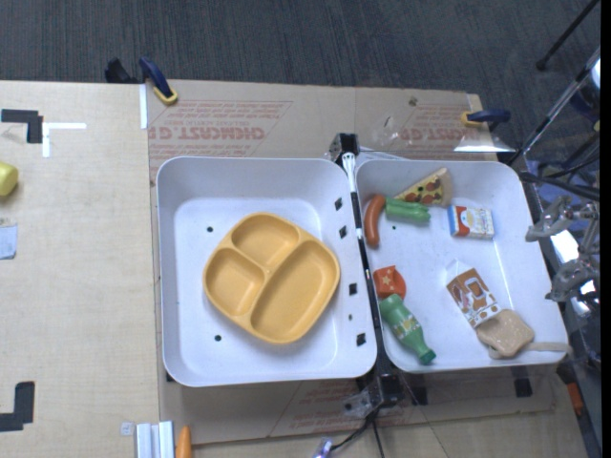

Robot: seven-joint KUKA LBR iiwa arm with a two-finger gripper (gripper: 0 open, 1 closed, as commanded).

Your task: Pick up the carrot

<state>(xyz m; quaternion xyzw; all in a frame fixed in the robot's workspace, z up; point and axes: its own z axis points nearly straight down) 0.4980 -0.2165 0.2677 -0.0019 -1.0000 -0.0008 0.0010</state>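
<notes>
The carrot (pixel 372 220) is a slim orange-red piece lying near the left wall of the right bin (pixel 434 361), its long axis running toward the camera. A green piece (pixel 408 213) touches its upper end. Grey metal parts that look like my gripper (pixel 565 256) hang at the far right, just outside the right bin's rim and well away from the carrot. Nothing lies between the gripper and the carrot except other toys.
The right bin also holds a pizza slice (pixel 427 189), a small white-blue carton (pixel 471 221), a red toy (pixel 388 281), a green bottle (pixel 408 329), a brown packet (pixel 473 297) and a toast slice (pixel 504 333). A yellow divided plate (pixel 272 277) sits in the left bin (pixel 181 256).
</notes>
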